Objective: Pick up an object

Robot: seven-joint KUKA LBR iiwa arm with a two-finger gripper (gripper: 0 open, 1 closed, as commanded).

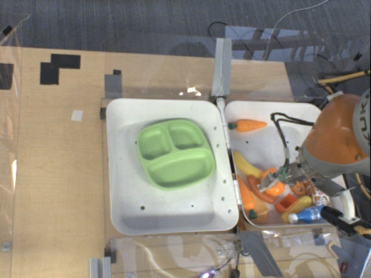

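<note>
From my remote seat I am looking down on the tabletop, and nearest to me, along the front wall of the right bin, a heap of toy food is lying. A small bottle with a blue cap is lying on its side at the front right, touching a yellow corn cob and just beside a red piece. At the front left of that bin an orange carrot-like piece is lying close to the dividing wall.

Just behind that heap, the pincer is hanging low over the pile, right above a bright orange round piece. Its metal fingers are showing against the clutter, but I cannot tell how far apart they are standing, nor whether anything is caught between them. A yellow banana is lying at a slant just to the left of it. The arm with its orange band is reaching in from the right over the bin's right half.

Farther back, a carrot with a green top is lying alone near the back wall of the right bin, well apart from the heap.

In the left bin a green divided plate is sitting flat near the middle.
</note>
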